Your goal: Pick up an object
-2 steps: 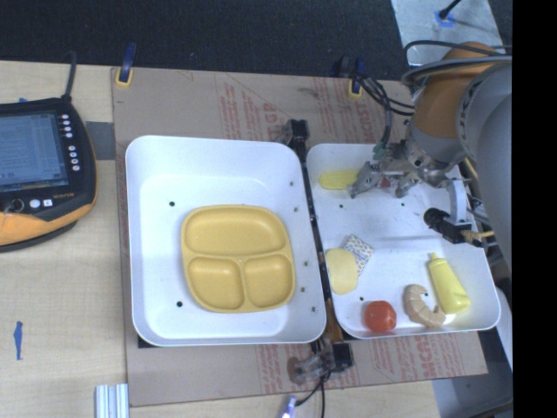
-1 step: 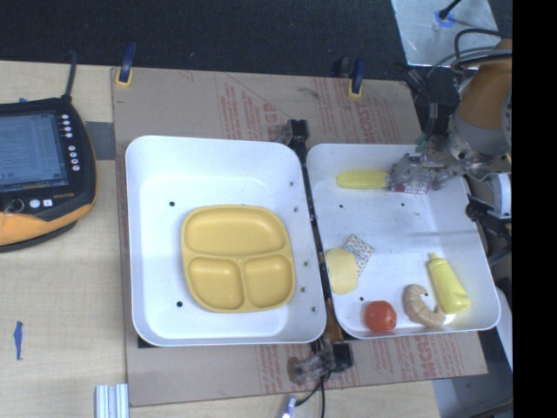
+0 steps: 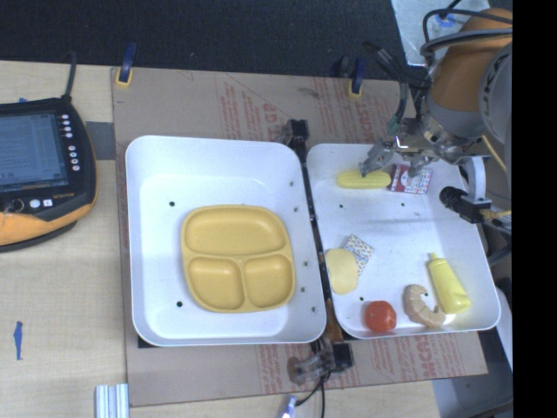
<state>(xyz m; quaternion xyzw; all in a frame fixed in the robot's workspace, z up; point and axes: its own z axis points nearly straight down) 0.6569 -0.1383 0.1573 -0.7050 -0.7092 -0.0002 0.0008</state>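
Note:
My gripper (image 3: 390,158) hangs over the far edge of the right bin (image 3: 409,225), its fingers spread just above a yellow banana-shaped piece (image 3: 364,179). A small red-and-white packet (image 3: 410,180) lies right beside that piece, partly under the gripper. Nothing sits between the fingers. Nearer the front of the same bin lie a red tomato (image 3: 379,316), a shrimp-like toy (image 3: 423,306), a yellow bottle (image 3: 447,284), a pale yellow round piece (image 3: 342,270) and a small patterned packet (image 3: 358,249).
The left bin (image 3: 157,190) holds a yellow divided plate (image 3: 237,257). A tablet-style pendant (image 3: 39,168) rests on the bench at far left. Clamps (image 3: 124,64) sit along the back of the cardboard base.

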